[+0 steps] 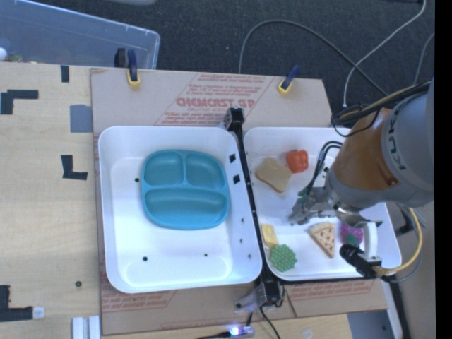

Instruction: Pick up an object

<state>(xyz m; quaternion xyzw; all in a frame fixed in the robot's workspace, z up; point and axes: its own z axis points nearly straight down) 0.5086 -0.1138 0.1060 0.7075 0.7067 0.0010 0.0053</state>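
Cardboard covers your counter (212, 101) under two white bins. Your gripper (305, 210) sits low in the right bin (268, 136), fingers slightly parted with nothing visibly between them, near the pizza slice (324, 238) and bread piece (273, 174). Grasp and lift remain.

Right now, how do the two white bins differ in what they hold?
The left bin holds one large item, a blue divided plate. The right bin holds several small ones: a tan bread slice, an orange-red piece, a pizza wedge, a green broccoli. The pincer hangs over the right bin. Both are shallow.
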